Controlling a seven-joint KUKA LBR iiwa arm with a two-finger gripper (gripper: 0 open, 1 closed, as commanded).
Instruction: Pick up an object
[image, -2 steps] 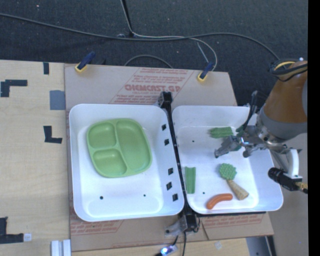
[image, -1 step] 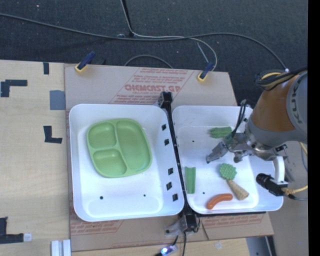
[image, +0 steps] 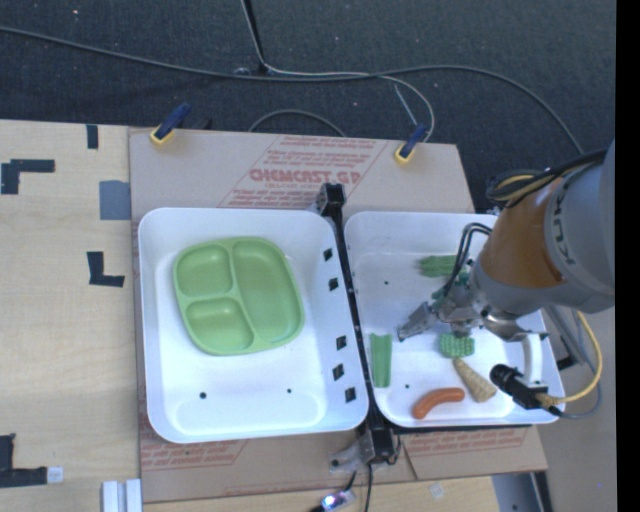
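Arm reaches in from frame right, orange band over the right bin (image: 400, 235). Gripper (image: 428, 318) low, mid-bin, fingers spread apart, nothing between them as far as the slant view lets me judge. Green studded block (image: 456, 345) just right of the fingers. Green stick (image: 380, 359) at the bin's left wall; orange sausage (image: 438, 402) and tan cone (image: 474, 380) lower right; green piece (image: 436, 266) above. Left bin (image: 240, 415) holds a green divided plate (image: 238, 295).
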